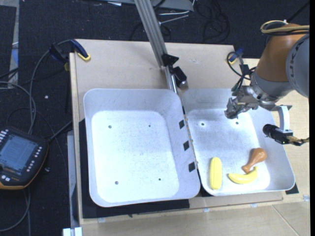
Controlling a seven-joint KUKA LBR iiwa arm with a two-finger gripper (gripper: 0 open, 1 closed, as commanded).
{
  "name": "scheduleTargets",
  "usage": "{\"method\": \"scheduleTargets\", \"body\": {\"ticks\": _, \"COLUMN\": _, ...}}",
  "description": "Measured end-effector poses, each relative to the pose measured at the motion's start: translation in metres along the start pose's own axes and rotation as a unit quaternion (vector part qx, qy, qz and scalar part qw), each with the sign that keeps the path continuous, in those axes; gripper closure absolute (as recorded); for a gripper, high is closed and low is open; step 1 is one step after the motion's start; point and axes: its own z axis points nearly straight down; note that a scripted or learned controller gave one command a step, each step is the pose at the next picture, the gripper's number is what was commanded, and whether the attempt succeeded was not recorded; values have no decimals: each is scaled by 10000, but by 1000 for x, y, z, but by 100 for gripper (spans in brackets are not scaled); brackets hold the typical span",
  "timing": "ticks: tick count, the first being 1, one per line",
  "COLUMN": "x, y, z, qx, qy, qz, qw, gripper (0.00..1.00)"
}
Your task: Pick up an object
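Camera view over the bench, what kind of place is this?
Probably a robotics lab set up for grasping trials. A robot arm reaches over two white bins holding toy food such as a corn cob, a teach pendant lies on the floor, and loose cables run around the bench.

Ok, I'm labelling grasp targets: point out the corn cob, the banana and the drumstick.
corn cob [215,173]: camera view, middle of the cob.
banana [242,178]: camera view, middle of its curve.
drumstick [255,158]: camera view, on the meaty end.
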Motion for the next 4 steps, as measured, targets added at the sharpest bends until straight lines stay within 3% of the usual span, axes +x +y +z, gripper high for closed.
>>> {"method": "scheduleTargets", "body": {"ticks": 2, "x": 6, "y": 2, "z": -119, "qx": -4, "qy": -1, "qz": 1, "qw": 10000, "gripper": 100}}
{"method": "scheduleTargets", "body": {"ticks": 4, "x": 118, "y": 5, "z": -99, "qx": 24, "qy": 8, "qz": -21, "qw": 10000, "gripper": 100}}
